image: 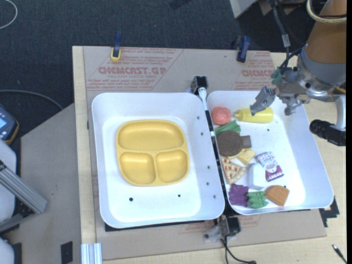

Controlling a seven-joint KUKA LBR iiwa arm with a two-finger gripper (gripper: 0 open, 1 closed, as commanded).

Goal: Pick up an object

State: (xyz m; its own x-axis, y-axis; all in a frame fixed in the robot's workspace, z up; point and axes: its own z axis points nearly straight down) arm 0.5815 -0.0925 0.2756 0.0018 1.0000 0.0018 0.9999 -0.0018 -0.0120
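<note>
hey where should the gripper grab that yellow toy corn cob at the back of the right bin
Across the middle of the yellow plastic corn cob, straight from above. It lies flat and lengthwise left to right, so its narrow width fits between the fingers of the gripper hovering there.

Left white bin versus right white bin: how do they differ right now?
The left white bin holds a single yellow divided plastic tray; the right white bin holds a pile of small toy food pieces along its left side. The arm's gripper hangs over the right bin, not the left. Both are shallow and white.
</note>
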